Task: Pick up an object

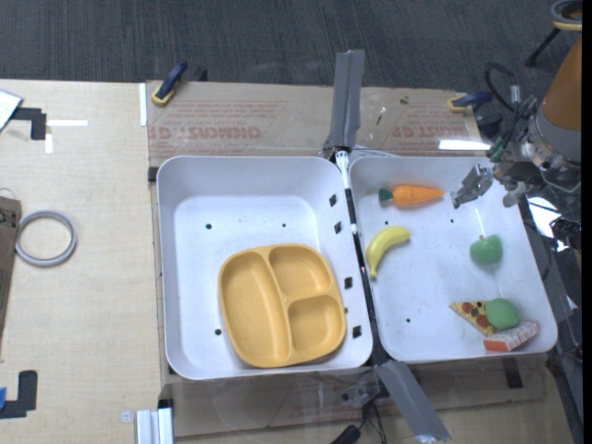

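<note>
Our hand (487, 185) hangs over the right bin's (435, 336) far corner, grasping nothing we can see; we cannot tell how its jaws stand. The carrot (415, 194) lies nearest, orange, tapered and smooth, just beside the far wall. We judge it could roll or squirt sideways if we come down off-centre.

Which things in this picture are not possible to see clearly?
- Gripper, camera view: too small and blurred to judge.
- Arm: cut off by the right edge.
- Pizza slice: one end hidden behind the green ball.
- Red-and-white item: too small to identify.
</note>
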`<state>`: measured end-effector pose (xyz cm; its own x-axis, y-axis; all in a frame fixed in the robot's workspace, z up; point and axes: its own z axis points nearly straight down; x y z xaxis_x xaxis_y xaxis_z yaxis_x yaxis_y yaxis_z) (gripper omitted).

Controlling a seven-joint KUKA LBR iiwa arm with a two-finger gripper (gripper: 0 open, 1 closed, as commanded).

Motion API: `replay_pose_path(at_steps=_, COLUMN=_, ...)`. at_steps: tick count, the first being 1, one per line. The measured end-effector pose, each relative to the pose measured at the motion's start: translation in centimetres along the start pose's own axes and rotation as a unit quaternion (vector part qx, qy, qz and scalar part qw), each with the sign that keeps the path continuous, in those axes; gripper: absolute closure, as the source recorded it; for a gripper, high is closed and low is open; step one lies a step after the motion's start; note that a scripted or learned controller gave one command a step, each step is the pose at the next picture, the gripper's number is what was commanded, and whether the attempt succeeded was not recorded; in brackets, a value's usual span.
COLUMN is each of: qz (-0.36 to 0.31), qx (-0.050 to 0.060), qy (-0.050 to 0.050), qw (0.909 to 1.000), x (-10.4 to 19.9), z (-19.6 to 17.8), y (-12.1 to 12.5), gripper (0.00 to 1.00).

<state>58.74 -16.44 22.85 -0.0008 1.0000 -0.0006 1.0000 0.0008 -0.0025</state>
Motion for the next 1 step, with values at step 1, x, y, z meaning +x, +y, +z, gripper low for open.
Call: replay_pose_path(at_steps=1, qz=-0.07, qx=0.0, qy=0.0, qw=0.9976, x=-5.69, z=8.24, y=-4.5, gripper=0.0)
